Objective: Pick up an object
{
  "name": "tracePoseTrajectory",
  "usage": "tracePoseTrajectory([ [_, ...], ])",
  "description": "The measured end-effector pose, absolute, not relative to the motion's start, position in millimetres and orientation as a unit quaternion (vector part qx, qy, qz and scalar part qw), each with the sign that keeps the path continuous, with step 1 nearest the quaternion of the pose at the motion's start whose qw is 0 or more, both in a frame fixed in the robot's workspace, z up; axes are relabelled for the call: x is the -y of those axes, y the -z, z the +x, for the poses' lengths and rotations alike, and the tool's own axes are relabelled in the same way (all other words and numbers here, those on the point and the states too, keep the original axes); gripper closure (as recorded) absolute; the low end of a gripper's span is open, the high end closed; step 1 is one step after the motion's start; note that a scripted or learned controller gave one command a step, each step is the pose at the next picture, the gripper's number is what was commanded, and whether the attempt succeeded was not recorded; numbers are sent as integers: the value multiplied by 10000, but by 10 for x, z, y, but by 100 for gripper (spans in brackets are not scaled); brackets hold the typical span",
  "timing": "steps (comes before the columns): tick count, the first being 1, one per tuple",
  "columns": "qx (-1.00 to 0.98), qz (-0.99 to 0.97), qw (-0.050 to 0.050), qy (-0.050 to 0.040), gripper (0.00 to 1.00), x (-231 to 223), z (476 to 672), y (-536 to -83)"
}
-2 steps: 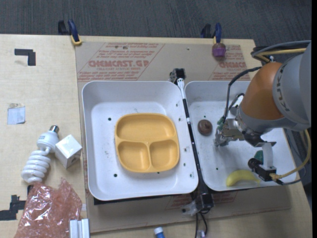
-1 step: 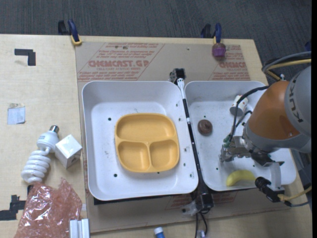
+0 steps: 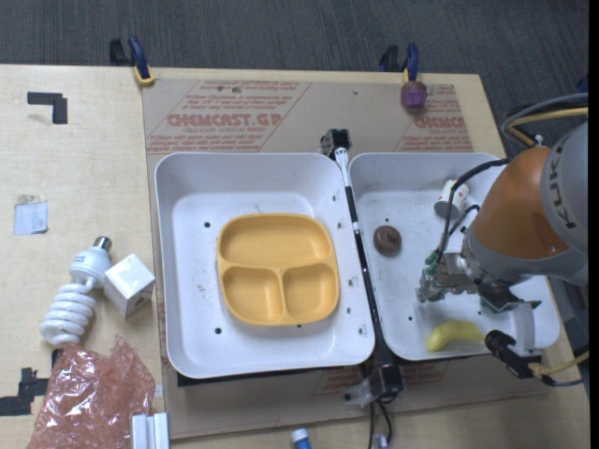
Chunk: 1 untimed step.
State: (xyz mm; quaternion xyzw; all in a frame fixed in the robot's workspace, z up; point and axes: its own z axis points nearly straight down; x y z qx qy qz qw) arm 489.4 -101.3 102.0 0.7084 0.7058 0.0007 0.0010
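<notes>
Yellow banana-shaped toy (image 3: 453, 335) lies near the front wall of the right-hand shallow white bin (image 3: 402, 181), and a small round brown object (image 3: 387, 240) sits apart from it, farther back and toward the bin's left wall. Either could serve as the thing to pick up. The grey arm with the orange band (image 3: 524, 215) reaches in from the right, and its tool (image 3: 432, 283) hangs low over the bin floor, between the two objects and a little above the banana's left end. Nothing can be seen between its fingers, and whether they stand apart or together I cannot tell from this slanted view.

By my judgement the step in hand is the approach: the tool is down in the bin but not yet on anything. The banana is the nearer target, so the next move would call for a short shift toward the front wall, lining the fingers across the toy's narrow width before closing. The closeness of that wall leaves little room on one side.

The left-hand white bin (image 3: 178, 279) holds a yellow divided plastic tray (image 3: 278, 268). Out on the wooden worktop (image 3: 65, 176) to the left lie a white spiral light bulb (image 3: 77, 295) and a small white cube (image 3: 129, 283).
</notes>
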Motion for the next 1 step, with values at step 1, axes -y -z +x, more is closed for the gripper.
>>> tracePoseTrajectory([
  [1,-7073,7069,9,-5,100,313,4895,-1925],
])
